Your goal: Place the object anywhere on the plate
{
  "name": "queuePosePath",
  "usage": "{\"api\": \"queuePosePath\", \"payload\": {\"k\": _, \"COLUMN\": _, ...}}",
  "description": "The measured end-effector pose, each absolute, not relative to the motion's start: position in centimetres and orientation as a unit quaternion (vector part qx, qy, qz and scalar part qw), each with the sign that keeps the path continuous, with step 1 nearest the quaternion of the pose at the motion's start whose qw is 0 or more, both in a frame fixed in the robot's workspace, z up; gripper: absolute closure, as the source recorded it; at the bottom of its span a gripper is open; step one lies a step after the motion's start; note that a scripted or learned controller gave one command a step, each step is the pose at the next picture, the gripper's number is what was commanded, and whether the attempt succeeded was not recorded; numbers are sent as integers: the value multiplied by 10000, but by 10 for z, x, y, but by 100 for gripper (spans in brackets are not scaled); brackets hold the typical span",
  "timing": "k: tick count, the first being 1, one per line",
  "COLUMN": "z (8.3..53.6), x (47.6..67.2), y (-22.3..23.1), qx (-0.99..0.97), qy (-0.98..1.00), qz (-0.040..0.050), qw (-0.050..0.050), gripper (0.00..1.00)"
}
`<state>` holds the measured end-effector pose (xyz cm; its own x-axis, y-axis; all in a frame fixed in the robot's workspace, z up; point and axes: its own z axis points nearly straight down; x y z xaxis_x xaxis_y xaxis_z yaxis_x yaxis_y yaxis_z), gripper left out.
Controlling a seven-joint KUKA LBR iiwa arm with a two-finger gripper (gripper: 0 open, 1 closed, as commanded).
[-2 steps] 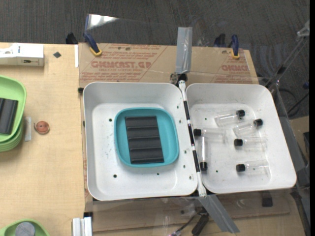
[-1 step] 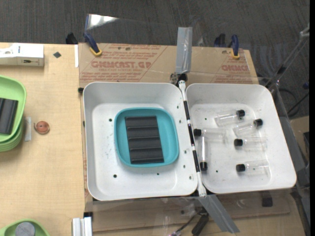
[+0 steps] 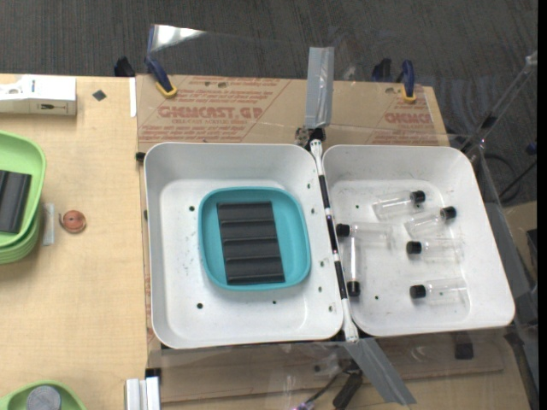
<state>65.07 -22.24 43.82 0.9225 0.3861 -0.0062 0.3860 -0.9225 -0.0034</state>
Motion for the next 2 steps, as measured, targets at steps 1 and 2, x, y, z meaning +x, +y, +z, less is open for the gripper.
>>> {"api": "queuePosePath", "payload": {"k": 1, "z": 438, "x": 650, "y": -223, "qx": -9900, "qy": -1413, "qz": 36, "qw": 12, "gripper": 0}}
{"api": "queuePosePath", "payload": {"k": 2, "z": 440, "x": 652, "y": -223, "qx": -9947, "qy": -1025, "qz": 14, "qw": 7, "gripper": 0}}
